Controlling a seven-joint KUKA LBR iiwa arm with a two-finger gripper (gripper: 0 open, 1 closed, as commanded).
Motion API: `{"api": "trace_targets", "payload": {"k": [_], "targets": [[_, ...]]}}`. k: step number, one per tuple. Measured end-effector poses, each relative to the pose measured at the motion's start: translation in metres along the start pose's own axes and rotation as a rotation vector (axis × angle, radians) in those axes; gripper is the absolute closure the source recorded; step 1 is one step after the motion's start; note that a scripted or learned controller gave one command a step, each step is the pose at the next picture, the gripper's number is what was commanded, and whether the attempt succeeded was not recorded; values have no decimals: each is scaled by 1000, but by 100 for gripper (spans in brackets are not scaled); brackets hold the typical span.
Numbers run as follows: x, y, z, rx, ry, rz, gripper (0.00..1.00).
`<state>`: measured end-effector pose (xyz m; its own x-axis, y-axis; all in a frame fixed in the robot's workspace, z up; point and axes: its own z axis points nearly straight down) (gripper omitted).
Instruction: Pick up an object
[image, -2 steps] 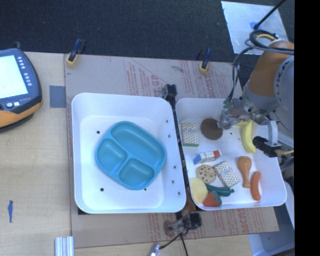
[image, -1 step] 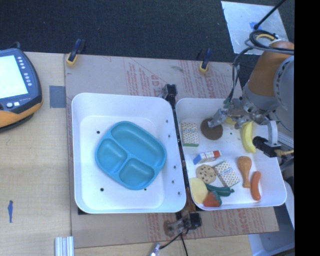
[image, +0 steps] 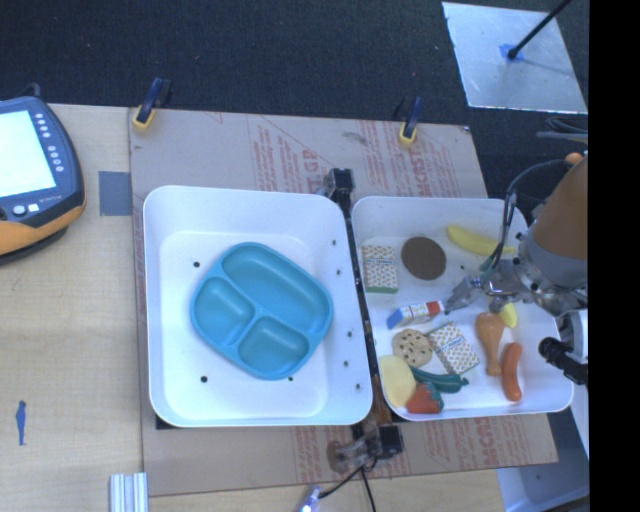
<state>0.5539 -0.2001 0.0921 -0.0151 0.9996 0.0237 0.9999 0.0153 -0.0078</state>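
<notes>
The right bin (image: 530, 405) holds several toy foods: a brown disc (image: 424, 257), a banana (image: 472, 240), a cracker packet (image: 380, 268), a red-and-blue tube (image: 415, 313), a cookie (image: 411, 347), a drumstick (image: 490, 338) and a sausage (image: 511, 371). My gripper (image: 482, 291) hangs low over the bin's middle right, between the banana and the drumstick. It stands open with nothing between its fingers (image: 463, 295). The arm's orange band (image: 568, 215) covers the bin's right edge.
The left bin (image: 160, 300) holds a blue divided plate (image: 262, 310). A yellow chip (image: 397, 380), a green pepper (image: 440, 379) and a red piece (image: 424, 400) crowd the right bin's front. A tablet (image: 30, 170) lies at the far left.
</notes>
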Motion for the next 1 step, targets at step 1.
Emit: {"api": "trace_targets", "payload": {"k": [1], "targets": [[37,77,-4,-6,-22,11,0]]}}
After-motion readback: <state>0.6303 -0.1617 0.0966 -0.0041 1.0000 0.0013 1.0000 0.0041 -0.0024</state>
